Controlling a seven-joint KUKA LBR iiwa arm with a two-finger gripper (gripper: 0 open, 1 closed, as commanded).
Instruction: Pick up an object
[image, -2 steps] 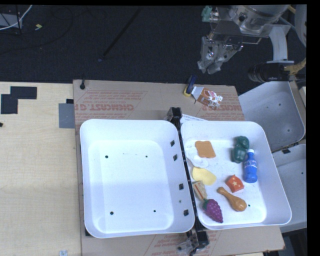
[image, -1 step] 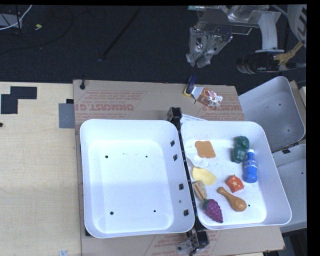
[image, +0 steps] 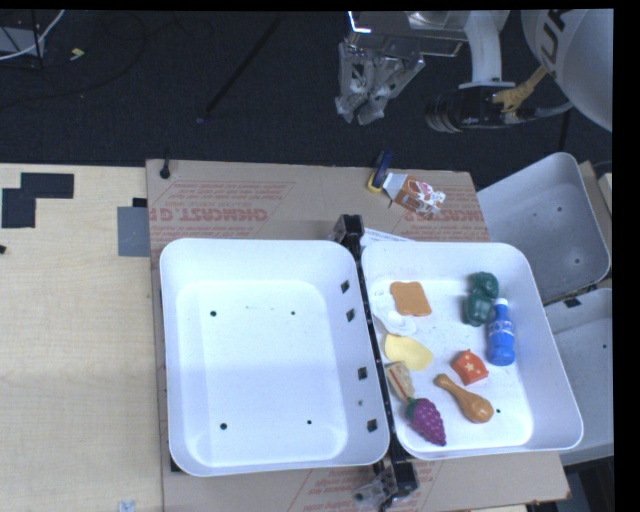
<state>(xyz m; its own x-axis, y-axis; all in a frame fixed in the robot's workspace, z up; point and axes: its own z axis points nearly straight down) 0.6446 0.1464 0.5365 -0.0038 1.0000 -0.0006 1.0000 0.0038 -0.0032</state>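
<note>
Purple grapes (image: 427, 421) and the other toys sit untouched in the right bin (image: 545, 300) at lower right, while the pincer (image: 365, 100) hangs high at top centre, holding nothing, its opening unreadable, so picking hasn't begun.
</note>
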